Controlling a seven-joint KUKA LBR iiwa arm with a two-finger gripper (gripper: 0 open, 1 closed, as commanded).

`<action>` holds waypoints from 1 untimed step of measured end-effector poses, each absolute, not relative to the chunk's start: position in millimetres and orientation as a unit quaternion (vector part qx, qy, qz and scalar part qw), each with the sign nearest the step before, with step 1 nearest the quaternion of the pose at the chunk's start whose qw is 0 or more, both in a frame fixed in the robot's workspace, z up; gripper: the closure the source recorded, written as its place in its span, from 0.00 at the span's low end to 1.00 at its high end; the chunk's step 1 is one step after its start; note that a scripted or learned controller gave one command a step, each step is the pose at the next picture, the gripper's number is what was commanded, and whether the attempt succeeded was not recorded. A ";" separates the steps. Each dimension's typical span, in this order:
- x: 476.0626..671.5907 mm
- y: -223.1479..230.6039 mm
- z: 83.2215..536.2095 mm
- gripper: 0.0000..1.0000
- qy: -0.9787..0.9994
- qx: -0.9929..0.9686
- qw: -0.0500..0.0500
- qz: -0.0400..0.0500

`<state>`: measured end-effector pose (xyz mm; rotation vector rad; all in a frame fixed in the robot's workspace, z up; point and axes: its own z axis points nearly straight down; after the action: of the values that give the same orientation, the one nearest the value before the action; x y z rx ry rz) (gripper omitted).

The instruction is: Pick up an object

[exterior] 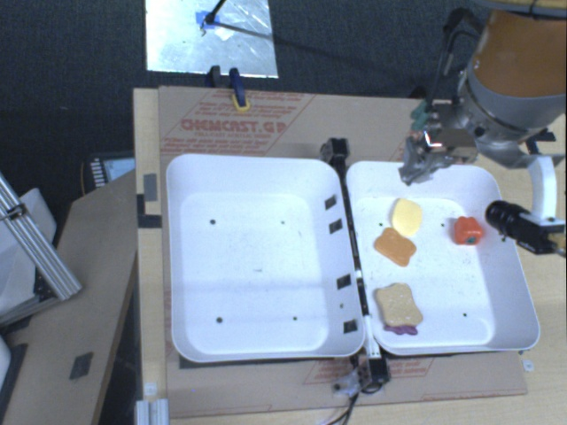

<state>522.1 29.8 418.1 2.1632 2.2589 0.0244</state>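
Red print reading "CHEMCAST GP" runs across the brown cardboard sheet (pixel 266 118) behind the bins.

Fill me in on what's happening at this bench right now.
A grey and orange robot arm reaches in over the right bin, its gripper hanging above the bin's far edge with nothing seen between its fingers. Four small items lie in that bin: a yellow piece, an orange piece, a toast-like slice and a red-orange block. No pick has been made yet.
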 end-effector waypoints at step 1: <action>522.8 30.0 429.0 1.00 0.724 0.689 0.008 0.009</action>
<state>522.8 30.0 429.0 2.1545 2.2637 0.0280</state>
